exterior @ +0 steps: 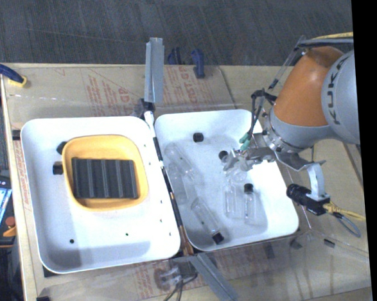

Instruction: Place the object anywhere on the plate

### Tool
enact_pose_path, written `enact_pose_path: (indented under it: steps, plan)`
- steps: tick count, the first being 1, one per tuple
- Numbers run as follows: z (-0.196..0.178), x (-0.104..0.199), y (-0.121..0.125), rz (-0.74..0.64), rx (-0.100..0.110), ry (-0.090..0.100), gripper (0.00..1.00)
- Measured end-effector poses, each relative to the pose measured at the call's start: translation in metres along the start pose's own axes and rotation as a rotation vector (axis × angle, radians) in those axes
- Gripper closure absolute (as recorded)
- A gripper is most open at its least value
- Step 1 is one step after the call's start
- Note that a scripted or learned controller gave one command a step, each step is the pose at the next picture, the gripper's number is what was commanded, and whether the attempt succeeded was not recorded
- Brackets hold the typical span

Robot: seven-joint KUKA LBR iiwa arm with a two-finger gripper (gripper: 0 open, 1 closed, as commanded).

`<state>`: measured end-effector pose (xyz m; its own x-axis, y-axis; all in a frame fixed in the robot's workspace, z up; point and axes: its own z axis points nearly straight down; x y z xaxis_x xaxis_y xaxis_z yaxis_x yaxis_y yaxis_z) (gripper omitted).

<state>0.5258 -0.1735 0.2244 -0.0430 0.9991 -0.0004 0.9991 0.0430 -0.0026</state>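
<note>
Seen from above at a slant: grey arm [314, 99] with orange band, reaching in from 3 o'clock over the right bin [271, 228]. Gripper [239, 159] low over that bin's centre-right, just beside a cluster of clear vials. Impossible to tell whether the claw is released or clenched, its tip lost against glassy shapes and white floor.

Scattered across the right bin, several transparent vials: a long vial [180, 163] lying toward 9 o'clock near the dividing wall, a capped vial [206, 219] slanting toward 6 o'clock with its black cap near the lower rim, and a pair of vials [240, 204] just at 6 o'clock of the gripper, one topped by a black cap. Two loose black caps [198, 137] toward 12 o'clock of the bin, apart from the vials.

In the left bin [47, 240], well apart from the gripper at its 9 o'clock: yellow plate [104, 145], carrying a dark ridged block [105, 178] across its middle. Two small black pieces [58, 168] on the white floor at the plate's 9 o'clock edge.

None of the vials on the plate. Blue clamps [198, 62] along the bench [75, 90] at 12 o'clock.
</note>
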Motion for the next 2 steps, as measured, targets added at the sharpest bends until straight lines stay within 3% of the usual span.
enact_pose_path:
  steps: [1, 2]
  plan:
    - [-0.027, 0.051, 0.073, -0.156, -0.001, 0.001, 1.0]
    - [0.001, 0.101, 0.081, -0.353, 0.002, 0.001, 1.0]
